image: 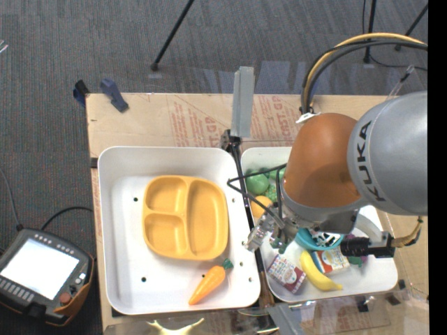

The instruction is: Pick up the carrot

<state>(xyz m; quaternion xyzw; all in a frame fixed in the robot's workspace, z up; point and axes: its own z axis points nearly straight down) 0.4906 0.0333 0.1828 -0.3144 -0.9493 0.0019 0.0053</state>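
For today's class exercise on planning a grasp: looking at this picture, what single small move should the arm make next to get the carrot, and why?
Probably shift the tool toward the view's lower left, over the carrot. The tool sits at the divide between the two bins, while the carrot lies apart from it in the left bin, just below the yellow plate, with nothing gripping it.

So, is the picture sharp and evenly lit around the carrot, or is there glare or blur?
Camera view: the carrot is sharp with a faint shadow; the left bin is bright white, near washed out; the hand looks slightly blurred.
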